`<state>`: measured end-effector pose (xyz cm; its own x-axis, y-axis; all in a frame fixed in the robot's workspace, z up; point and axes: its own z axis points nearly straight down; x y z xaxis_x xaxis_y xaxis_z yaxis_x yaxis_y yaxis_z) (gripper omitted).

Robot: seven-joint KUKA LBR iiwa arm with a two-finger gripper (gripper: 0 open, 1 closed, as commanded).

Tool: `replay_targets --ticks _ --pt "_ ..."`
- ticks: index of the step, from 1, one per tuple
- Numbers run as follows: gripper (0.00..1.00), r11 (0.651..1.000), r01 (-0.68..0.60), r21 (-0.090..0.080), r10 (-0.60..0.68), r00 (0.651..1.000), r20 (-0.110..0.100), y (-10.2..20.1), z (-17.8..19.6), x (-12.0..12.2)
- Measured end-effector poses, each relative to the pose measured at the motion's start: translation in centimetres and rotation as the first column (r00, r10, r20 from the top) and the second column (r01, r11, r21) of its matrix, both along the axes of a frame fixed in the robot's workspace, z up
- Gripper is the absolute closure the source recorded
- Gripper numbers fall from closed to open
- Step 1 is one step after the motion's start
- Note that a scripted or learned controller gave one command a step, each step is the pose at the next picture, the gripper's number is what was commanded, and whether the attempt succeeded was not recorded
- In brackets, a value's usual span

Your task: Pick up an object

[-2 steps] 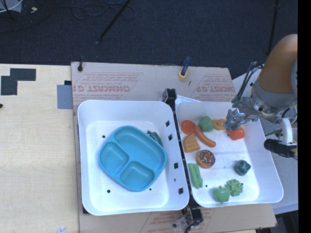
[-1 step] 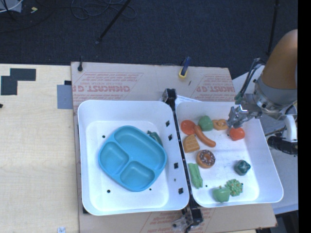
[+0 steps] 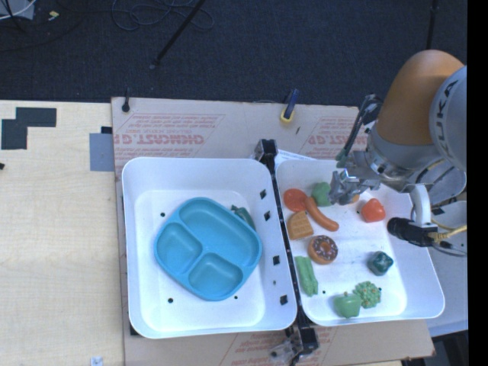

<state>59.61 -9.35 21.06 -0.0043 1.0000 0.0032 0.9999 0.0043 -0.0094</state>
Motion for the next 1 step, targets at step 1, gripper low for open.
replay_targets --ticks 1 --pt "1.0 1.0 0.0 -0.001 0.0 1.0 0.002 4.26 0.12 0.61"
